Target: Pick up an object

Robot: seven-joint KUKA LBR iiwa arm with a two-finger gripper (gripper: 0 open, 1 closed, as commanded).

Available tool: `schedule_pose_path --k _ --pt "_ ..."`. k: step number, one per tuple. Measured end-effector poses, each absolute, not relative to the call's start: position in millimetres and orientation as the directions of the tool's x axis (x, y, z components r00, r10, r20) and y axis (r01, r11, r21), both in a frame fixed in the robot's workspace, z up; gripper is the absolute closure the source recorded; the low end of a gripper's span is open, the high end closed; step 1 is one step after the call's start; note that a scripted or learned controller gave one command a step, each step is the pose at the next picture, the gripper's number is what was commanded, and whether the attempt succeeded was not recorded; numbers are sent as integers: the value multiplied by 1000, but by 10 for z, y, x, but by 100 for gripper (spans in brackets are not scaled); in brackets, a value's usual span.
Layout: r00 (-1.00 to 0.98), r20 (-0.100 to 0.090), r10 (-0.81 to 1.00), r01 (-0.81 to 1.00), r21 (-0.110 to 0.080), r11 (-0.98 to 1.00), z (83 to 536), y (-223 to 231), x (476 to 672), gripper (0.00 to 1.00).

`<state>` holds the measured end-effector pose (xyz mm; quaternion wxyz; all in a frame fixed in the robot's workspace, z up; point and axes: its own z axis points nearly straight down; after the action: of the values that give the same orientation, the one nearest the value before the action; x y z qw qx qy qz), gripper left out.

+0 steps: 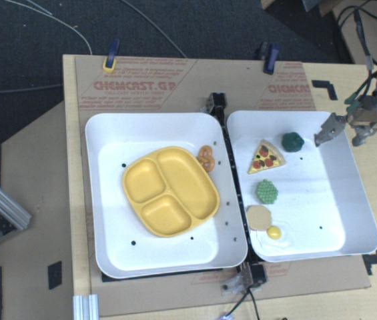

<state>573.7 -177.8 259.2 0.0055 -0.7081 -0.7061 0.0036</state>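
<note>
Gripper sits over the upper right corner of the right bin, at the rim; one grey finger juts left toward the dark green piece, the other is half lost against the wrist, so whether it is spread or pressed together I cannot tell. Nothing shows between the fingers.

Candidate objects, placed from the pizza slice: dark green piece just right of it, closest to the gripper; light green bumpy piece below it; flat tan disc further below, touching the fried egg near the bin's lower left.

Judgement: toy foods, probably light plastic or rubber, not fragile. Dark green piece is lumpy and stands proud, best taken across its middle. Slice, disc and egg lie flat; likely to slip on the smooth white floor.

Left bin holds a yellow divided tray, pretzel at its upper right edge. Bench is cardboard-faced; dark carpet beyond.
</note>
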Motion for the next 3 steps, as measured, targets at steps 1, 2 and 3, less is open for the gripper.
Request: schedule_pose_path --k 1,2,3 --pt "0 0 1000 1000 -1 0 2658 -1772 5760 0" --pt "0 1 1000 1000 -5 0 2210 -1837 5775 0" --pt "0 3 1000 1000 -8 0 1566 -1827 5765 0"
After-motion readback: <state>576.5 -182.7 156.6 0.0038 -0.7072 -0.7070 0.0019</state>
